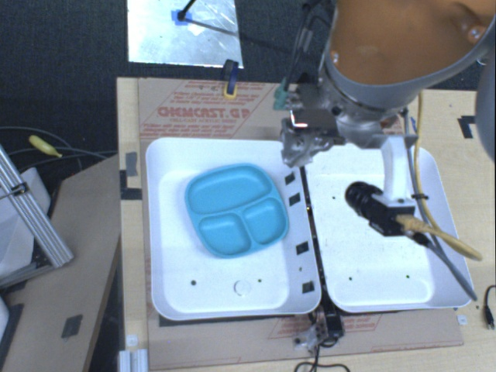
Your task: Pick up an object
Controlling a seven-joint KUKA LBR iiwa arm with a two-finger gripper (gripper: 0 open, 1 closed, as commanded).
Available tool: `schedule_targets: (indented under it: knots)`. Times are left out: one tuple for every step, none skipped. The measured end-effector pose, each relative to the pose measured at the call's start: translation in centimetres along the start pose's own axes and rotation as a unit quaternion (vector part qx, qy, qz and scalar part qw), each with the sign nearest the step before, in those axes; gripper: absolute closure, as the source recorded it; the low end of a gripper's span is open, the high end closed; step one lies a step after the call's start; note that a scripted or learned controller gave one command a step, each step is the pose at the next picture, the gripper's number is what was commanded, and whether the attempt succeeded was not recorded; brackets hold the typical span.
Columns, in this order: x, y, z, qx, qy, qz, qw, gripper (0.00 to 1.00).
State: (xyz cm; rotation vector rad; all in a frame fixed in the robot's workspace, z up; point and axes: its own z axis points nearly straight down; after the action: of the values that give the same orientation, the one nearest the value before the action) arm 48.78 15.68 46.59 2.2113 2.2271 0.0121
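Note:
A light blue plate point(236, 210) with three compartments lies flat in the middle of the left white bin point(167, 285). My gripper point(297, 150) hangs over the far end of the seam between the two bins, just beyond the plate's far right corner and apart from it. The wide grey and orange wrist above hides most of it. Nothing shows in its grasp.
The right white bin point(387, 285) lies under the arm. Both bins rest on a cardboard sheet point(201, 107). A shiny foil sheet point(184, 22) lies behind the bench, and an aluminium frame point(27, 223) stands at the left. A faint round mark point(242, 287) shows near the left bin's front.

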Motion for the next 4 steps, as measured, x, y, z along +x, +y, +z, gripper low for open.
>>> schedule_targets:
  knots:
    - [0.0, 0.1, -1.1, -0.002, 0.001, -0.002, 1.0, 1.0]
    - [-1.1, -0.2, 5.2, 0.006, -0.002, 0.004, 1.0, 1.0]
    - [2.8, -0.1, 1.1, 0.001, 0.0, 0.0, 1.0, 1.0]
    - [-4.2, -0.1, -2.3, 0.0, -0.001, 0.006, 1.0, 1.0]
